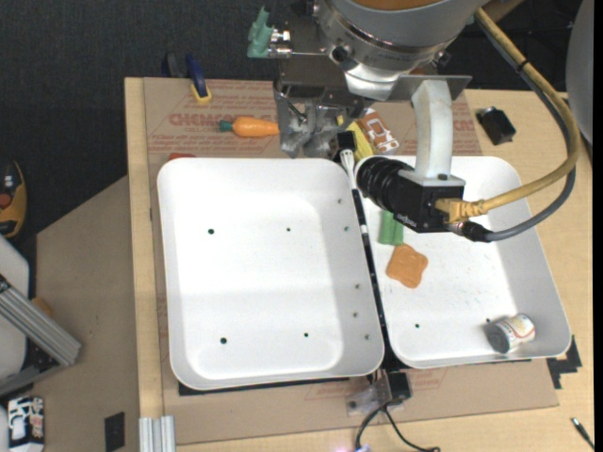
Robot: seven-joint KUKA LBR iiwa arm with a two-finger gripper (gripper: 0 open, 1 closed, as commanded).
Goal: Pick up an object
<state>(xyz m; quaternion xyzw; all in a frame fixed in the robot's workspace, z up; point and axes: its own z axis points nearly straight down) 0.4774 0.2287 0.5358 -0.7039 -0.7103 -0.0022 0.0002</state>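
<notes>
A single fixed camera looks down at a slant from above the bench [94,252], close enough that the two white bins [264,271] take up most of the frame. The arm [405,8] enters from the right and looms large at the top, above the bins.

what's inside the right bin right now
In the right bin lie an orange chunk, a green stick partly covered by the arm's black camera housing, and a small white-and-grey roll. The arm covers the bin's far corner.
</notes>
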